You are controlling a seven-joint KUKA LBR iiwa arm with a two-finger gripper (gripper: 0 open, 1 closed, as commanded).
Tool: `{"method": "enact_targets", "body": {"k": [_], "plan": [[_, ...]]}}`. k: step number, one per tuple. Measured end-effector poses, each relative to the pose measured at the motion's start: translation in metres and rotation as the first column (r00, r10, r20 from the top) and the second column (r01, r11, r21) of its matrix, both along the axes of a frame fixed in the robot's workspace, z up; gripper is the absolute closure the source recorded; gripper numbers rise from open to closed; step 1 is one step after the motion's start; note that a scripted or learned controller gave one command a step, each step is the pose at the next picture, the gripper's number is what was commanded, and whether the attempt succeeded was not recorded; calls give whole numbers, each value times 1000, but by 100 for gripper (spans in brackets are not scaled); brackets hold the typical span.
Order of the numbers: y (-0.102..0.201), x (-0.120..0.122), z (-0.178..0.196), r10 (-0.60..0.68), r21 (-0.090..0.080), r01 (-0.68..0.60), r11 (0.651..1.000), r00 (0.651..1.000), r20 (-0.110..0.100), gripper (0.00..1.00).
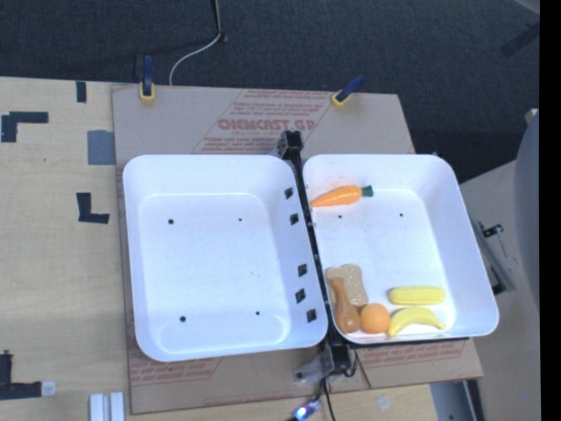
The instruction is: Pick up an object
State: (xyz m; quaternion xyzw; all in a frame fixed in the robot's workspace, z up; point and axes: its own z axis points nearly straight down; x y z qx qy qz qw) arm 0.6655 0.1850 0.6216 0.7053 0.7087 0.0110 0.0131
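Camera view has a grey bulk at its right edge [532, 178], likely the arm, standing beyond the right bin's [456, 191] right wall. Nearest it, by that bin's near right corner, lie two yellow bananas [416, 309], long axes running left to right. An orange ball [374, 319] and tan block [347, 281] crowd beside them, while the carrot [337, 196] lies alone by the far left corner, the easier target.

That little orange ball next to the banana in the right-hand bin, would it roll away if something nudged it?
Probably. The orange ball looks round and smooth, so it would likely roll. The banana and the tan piece beside it might stop it. Its smooth curve could also slip from a pinch.
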Motion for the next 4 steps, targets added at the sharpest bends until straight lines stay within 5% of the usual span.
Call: {"method": "enact_targets", "body": {"k": [4], "plan": [[4,8,39,2,17,-4,1000,996,91,100]]}}
